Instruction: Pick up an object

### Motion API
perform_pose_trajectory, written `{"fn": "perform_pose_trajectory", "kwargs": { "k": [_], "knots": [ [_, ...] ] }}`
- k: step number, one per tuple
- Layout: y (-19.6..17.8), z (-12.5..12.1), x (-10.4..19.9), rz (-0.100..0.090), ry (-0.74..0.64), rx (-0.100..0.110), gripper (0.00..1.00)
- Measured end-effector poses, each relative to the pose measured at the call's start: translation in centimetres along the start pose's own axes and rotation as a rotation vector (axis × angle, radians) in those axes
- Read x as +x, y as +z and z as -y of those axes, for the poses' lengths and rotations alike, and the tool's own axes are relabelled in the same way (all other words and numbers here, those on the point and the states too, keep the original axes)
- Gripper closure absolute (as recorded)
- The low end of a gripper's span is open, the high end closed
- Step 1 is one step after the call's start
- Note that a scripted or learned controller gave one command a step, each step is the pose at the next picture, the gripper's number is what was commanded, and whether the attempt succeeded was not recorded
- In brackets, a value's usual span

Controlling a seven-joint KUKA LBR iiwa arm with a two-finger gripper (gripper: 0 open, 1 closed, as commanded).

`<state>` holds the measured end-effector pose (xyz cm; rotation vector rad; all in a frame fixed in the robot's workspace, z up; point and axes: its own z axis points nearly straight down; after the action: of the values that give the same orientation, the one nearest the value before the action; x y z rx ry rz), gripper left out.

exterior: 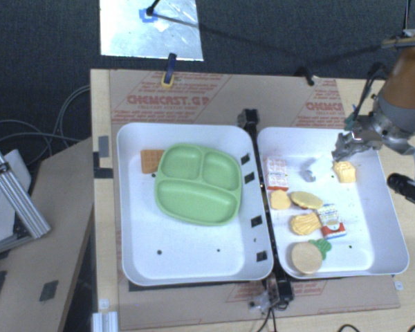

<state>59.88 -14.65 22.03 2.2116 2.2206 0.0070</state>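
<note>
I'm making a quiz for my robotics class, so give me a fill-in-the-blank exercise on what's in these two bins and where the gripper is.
1. The green divided plate lies in the ____ bin.
2. The plate has ____ compartments.
3. The gripper hangs just above a pale ____ block in the right bin.
4. The brown cracker lies at the plate's ____ edge.

Missing words: left; three; yellow; left

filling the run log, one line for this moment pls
phase: reach | gripper: over right bin, above yellow piece | grasp: none seen
</note>
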Motion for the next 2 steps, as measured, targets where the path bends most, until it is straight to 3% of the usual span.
{"fn": "perform_pose_trajectory", "kwargs": {
  "k": [1, 2],
  "knots": [
    [-0.5, -0.1, 0.0, -0.002, -0.001, 0.005, 1.0],
    [-1.0, -1.5, 4.3, -0.003, -0.005, 0.005, 1.0]
  ]
}}
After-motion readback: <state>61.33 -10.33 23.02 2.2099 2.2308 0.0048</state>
